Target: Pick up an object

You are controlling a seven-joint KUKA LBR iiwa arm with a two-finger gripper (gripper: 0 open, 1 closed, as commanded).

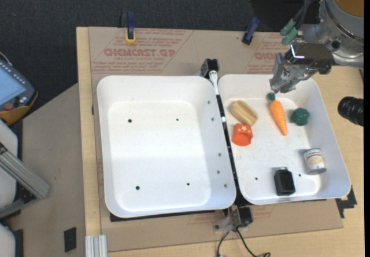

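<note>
The gripper (281,84) is hovering just above the toy carrot (278,115), and I cannot tell how far it is opening. The carrot is looking light, stiff and smooth; gripping across its thick middle seems safest.

Bench (87,134) — brown board (173,47), two white bins (104,134) side by side

Both bins (110,134) are seen as smooth white plastic with a faint sheen. The worktop (87,76) is covered in matt brown paper printed in red. The carrot (278,116) looks like glossy orange plastic, the claw (283,83) like dull grey metal. Dark, rough carpet (46,1) lies beyond.
</note>
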